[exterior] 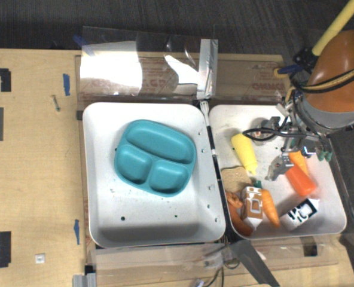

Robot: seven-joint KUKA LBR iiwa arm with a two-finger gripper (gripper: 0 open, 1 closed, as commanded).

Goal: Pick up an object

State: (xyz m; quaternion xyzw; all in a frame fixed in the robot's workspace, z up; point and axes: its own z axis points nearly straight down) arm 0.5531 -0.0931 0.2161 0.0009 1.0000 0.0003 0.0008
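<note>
2 bins (99,220): L teal tray (155,157), R toys (247,152)

Bright, even overhead light; strong white glare on the clear plastic sheet (111,70) behind the left bin (99,178), soft shadows inside both bins, overall slight softness, dark floor (165,5) underexposed at top.

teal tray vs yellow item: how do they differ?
The tray is teal, broad and split into three compartments; the yellow item is small, elongated and plain. The tray lies alone in the left bin; the yellow item lies in the right bin among other things. Both lie flat, apart from the tool.
</note>
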